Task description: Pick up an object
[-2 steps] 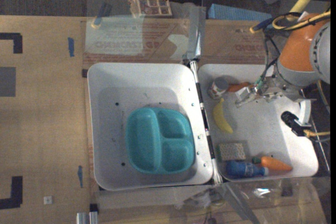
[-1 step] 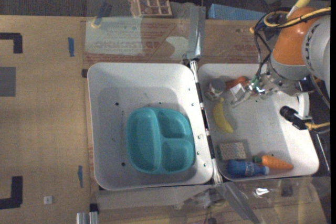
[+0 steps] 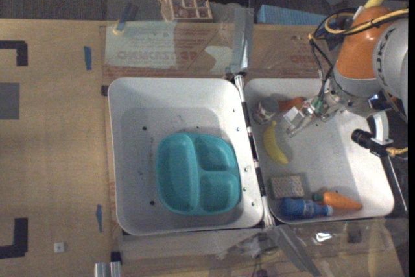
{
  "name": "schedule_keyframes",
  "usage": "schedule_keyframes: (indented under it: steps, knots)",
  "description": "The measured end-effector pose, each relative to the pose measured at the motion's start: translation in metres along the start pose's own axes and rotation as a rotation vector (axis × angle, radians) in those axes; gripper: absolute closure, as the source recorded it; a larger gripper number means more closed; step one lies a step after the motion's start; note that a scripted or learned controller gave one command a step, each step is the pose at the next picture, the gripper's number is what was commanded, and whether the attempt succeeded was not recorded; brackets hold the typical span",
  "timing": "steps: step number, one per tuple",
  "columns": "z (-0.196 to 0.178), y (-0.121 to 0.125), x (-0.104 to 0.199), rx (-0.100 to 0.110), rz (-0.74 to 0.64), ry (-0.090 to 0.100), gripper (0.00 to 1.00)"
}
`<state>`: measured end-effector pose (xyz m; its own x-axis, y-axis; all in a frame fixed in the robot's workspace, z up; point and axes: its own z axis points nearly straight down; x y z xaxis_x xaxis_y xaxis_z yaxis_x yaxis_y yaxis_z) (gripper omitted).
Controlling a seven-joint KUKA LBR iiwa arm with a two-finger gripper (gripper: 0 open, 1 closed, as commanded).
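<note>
Counting now: two bins sitting side by side, left bin (image 3: pixel 123 139) and right bin (image 3: pixel 363 172). Left is holding one teal tray (image 3: pixel 196 173). Right is holding one banana (image 3: pixel 275 144), one carrot (image 3: pixel 342 201), one blue bottle (image 3: pixel 305 207), one grey sponge (image 3: pixel 288 186), one small can (image 3: pixel 263 112), one orange item (image 3: pixel 292 102), type unclear.

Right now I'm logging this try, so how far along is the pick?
Nothing looks picked yet. The gripper is low in the right bin, near its far left corner, beside the banana, but I can't see anything between its fingers. The banana, carrot and blue bottle lie on the bin floor. Grasping and lifting are left.
</note>
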<state>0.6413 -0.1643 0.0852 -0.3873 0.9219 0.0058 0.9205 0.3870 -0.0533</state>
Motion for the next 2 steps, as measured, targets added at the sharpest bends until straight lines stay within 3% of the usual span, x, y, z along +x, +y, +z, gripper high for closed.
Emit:
schedule_keyframes:
  steps: [1, 2]
  knots:
    - [0.0036, -0.001, -0.0251, 0.015, -0.009, 0.043, 0.0]
    - [-0.0019, -0.0053, -0.0247, 0.03, -0.008, 0.047, 1.0]
